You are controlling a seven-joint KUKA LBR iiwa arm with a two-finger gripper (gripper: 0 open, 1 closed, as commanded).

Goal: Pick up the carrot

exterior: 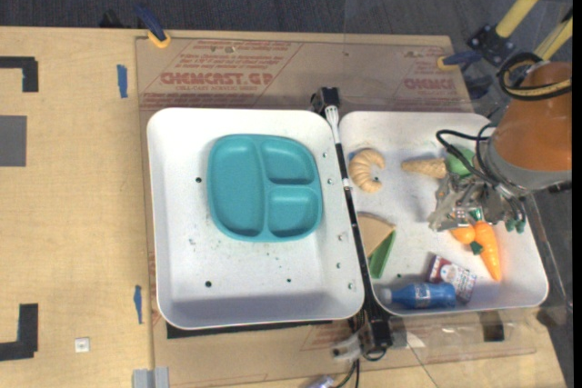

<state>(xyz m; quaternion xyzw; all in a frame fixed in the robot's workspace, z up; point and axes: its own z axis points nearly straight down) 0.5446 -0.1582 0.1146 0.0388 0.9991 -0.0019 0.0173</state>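
Left bin [173,223]: teal divided plate [265,187]; right bin [536,277]: croissant [367,169] far left, blue bottle [421,293] near edge; carrot [486,247] at right, directly beneath the gripper [466,206]; whether the jaws grip cannot be told.

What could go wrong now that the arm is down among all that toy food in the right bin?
The gripper sits at the carrot's leafy end, not its middle, so a grasp there might slip or tip the carrot. A second orange piece lies against the carrot and could be pinched or dragged along. The carrot also lies near the right bin's outer wall, which may crowd the approach.
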